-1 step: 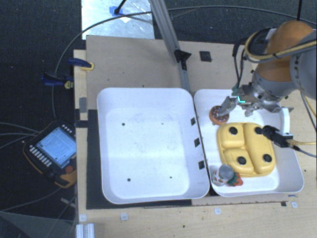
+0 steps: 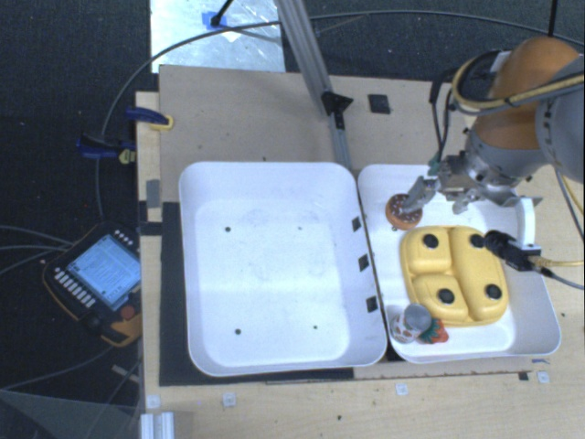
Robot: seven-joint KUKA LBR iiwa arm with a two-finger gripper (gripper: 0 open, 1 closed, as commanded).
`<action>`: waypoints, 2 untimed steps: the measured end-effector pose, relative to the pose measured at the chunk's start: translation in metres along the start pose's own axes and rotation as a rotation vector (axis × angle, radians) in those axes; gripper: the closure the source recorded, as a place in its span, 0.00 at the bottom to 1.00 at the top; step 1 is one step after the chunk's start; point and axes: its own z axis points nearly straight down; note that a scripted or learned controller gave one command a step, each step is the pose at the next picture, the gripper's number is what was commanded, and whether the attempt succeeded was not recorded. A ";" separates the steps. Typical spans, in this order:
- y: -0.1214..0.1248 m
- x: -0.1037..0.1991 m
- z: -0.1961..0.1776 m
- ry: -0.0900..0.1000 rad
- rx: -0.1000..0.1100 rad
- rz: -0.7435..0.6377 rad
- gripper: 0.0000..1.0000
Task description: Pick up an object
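Objects in right bin [image 2: 539, 337]: three.
Yellow lumpy moulded piece [image 2: 454, 274] with dark dots, flat, centre; small brown round item [image 2: 399, 211] at upper-left; small grey-and-red cluster [image 2: 419, 325] at lower-left corner.

Left bin [image 2: 196, 245] is offering open floor throughout. In the right bin [image 2: 548, 337], a yellow block [image 2: 454, 274] is occupying the middle, a brown disc [image 2: 399, 211] is sitting far-left, small clutter [image 2: 419, 324] is crowding the near-left corner, leaving narrow margins.
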 end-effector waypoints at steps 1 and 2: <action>-0.002 0.001 0.062 -0.001 0.003 0.003 0.00; 0.000 -0.001 0.092 -0.003 -0.006 0.006 0.00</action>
